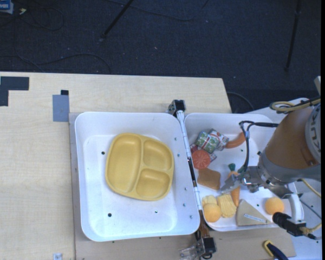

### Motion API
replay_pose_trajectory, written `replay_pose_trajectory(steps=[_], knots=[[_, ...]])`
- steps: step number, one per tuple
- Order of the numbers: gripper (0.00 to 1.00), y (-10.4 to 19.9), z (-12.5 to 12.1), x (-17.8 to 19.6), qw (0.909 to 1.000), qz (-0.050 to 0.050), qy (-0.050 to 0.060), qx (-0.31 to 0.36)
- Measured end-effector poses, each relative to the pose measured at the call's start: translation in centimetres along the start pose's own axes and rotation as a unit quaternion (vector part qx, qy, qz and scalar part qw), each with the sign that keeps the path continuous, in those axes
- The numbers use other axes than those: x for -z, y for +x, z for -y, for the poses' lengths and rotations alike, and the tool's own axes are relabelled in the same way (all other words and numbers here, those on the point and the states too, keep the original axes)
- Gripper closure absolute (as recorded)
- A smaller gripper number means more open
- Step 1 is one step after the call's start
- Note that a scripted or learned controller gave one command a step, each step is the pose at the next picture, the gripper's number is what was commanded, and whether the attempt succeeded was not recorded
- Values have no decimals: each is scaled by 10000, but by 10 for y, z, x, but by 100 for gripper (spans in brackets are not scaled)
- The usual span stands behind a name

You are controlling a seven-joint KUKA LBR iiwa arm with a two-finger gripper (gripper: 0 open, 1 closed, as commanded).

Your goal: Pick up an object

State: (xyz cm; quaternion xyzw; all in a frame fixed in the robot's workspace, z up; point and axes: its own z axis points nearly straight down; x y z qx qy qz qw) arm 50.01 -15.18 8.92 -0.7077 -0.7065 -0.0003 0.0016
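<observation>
Toy food pieces crowd your right white bin point(190, 124), where the gripper point(231, 183) hangs just beside the brown bread slice point(209, 179) and orange carrot point(235, 195), its opening impossible to judge, while farther left a yellow divided plate point(139, 166) fills the other bin point(92, 210).

Toy food lies crowded in the right bin point(260, 118): a brown toast slice point(209, 179) flat just left of the jaws, a red tomato slice point(201, 158) beyond it, an orange carrot piece point(235, 195) right below the jaws, a pale wedge point(251, 214) lower right
</observation>
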Motion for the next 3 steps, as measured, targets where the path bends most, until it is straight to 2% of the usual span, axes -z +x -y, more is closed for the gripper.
replay_pose_trajectory(steps=[1, 2, 3], knots=[[100, 1, -1, 10, 10000, -18, -1, -19], [100, 69, -61, 37, 10000, 7, 4, 12], [100, 111, -62, 138, 10000, 12, 4, 11]])
